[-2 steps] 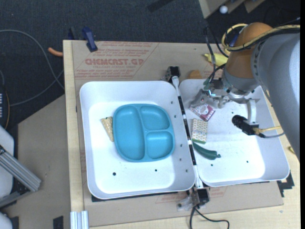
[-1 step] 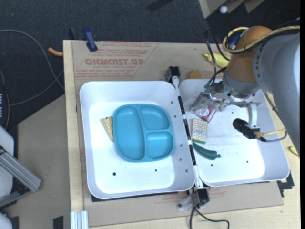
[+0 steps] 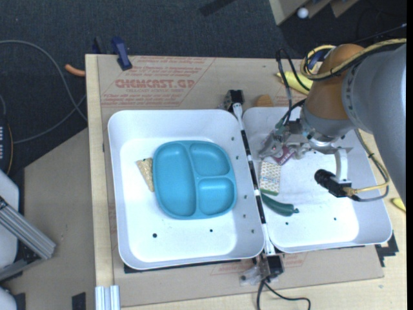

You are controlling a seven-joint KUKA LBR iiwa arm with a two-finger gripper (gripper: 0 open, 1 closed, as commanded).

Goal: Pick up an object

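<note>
My gripper point(image 3: 279, 148) is low over the upper left part of the right bin point(image 3: 335, 232), and the grey arm with its orange band comes in from the right. Just below the gripper lies a small patterned packet point(image 3: 269, 177) against the bin's left wall. A dark green curved piece point(image 3: 279, 206) lies beneath the packet. A small pinkish bit shows right at the gripper's tip; whether it is held cannot be made out. In the left bin point(image 3: 181, 243) rests a blue divided plate point(image 3: 193, 178), with a tan speckled slab point(image 3: 146, 170) tucked at its left edge.
A black clip point(image 3: 235, 99) sits at the top of the divider between the bins. A blue clamp point(image 3: 120, 53) is at the cardboard's far left corner. A black connector and yellow cables point(image 3: 335, 183) hang off the arm over the right bin.
</note>
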